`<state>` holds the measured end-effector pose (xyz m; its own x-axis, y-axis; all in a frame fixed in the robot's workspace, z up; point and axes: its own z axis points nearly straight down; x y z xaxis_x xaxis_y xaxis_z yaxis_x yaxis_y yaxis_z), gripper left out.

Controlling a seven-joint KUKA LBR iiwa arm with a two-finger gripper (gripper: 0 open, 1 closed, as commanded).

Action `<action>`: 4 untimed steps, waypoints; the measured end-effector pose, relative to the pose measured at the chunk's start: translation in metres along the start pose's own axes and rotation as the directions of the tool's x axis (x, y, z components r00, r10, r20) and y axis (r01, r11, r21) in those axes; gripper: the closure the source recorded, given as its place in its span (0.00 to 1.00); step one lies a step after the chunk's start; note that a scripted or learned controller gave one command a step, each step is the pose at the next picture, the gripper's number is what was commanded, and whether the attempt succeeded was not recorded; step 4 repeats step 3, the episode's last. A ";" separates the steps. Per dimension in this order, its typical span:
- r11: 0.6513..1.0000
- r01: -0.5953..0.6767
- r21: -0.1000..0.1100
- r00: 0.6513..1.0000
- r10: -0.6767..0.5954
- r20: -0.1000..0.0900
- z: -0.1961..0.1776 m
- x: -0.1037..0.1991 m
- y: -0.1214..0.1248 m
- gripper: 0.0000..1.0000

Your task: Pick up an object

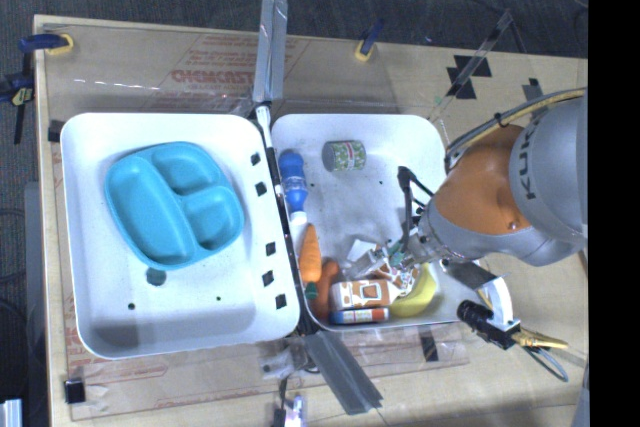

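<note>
Camera view from above the desk [120, 45], grey arm [520, 195] reaching into right bin [400, 130], jaws low among clutter, cannot tell their state, carrot [311, 255], banana [425, 292], orange-labelled bottle [362, 298], blue bottle [293, 179], small can [344, 155], blue divided tray [178, 202] in left bin [90, 315]

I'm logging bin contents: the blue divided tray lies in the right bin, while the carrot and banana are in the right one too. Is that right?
Not quite. The camera view shows the blue divided tray in the left bin; the carrot and banana are indeed in the right bin.
</note>
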<state>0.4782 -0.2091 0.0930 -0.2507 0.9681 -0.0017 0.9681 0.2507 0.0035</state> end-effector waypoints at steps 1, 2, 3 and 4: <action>1.000 0.019 -0.001 1.000 -0.019 0.002 0.000 0.012 0.004 0.00; 1.000 0.025 -0.003 1.000 -0.025 0.004 -0.011 0.011 0.005 1.00; 1.000 -0.016 0.004 1.000 0.016 -0.002 -0.082 0.079 0.020 1.00; 1.000 -0.016 0.004 1.000 0.016 -0.002 -0.082 0.079 0.020 1.00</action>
